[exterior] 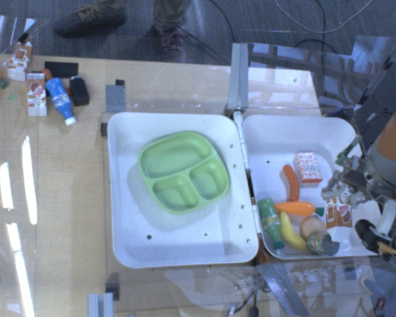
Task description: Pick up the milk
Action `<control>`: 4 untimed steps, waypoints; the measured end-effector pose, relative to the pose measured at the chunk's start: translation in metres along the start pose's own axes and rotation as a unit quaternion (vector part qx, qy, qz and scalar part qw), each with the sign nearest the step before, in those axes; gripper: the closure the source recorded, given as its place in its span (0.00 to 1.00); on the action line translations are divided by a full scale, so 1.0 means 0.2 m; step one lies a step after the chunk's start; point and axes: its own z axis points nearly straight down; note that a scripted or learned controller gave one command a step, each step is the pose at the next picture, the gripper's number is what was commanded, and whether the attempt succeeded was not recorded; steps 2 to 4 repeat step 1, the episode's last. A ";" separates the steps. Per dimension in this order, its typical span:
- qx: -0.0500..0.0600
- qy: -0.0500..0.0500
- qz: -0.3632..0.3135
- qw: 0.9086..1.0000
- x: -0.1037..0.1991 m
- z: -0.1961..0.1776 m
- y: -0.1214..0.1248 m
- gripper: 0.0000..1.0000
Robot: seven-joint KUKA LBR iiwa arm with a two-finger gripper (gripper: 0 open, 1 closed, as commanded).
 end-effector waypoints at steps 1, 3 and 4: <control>-0.001 0.000 -0.067 0.998 0.01 -0.47 0.03 1.00; -0.001 0.000 -0.067 0.998 0.01 -0.47 0.03 1.00; -0.001 0.000 -0.067 0.998 0.01 -0.47 0.03 1.00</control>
